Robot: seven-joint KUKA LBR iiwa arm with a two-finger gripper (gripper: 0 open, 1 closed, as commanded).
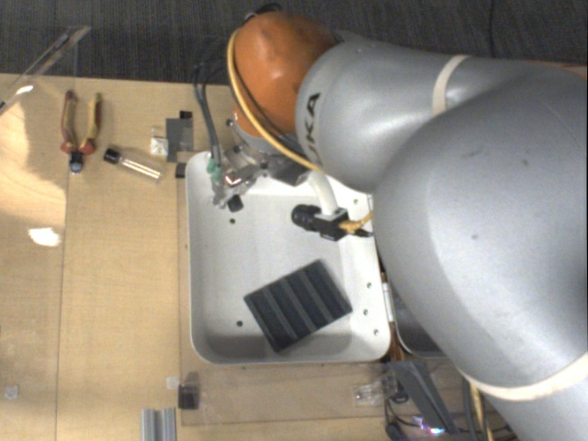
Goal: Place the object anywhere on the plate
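Item: black ribbed rectangular block (pixel 298 305), lying flat and askew at 6 o'clock in the white bin (pixel 213 274), apparently rigid, light, matte, best pinched across its short sides; gripper (pixel 227 184) at 11 o'clock, opening indeterminable, holding nothing visible; bin floor smooth, roomy; wooden bench (pixel 110 283) around.

The grey arm (pixel 459 209) enters from the right and fills much of that side, its thick near link sweeping up and left to the far middle of the scene. There the orange band (pixel 271 58) rounds over the wrist, with a yellow cable looped about it. Below the band the gripper (pixel 230 186) points down and to the left, its small metal tip low at the far left.
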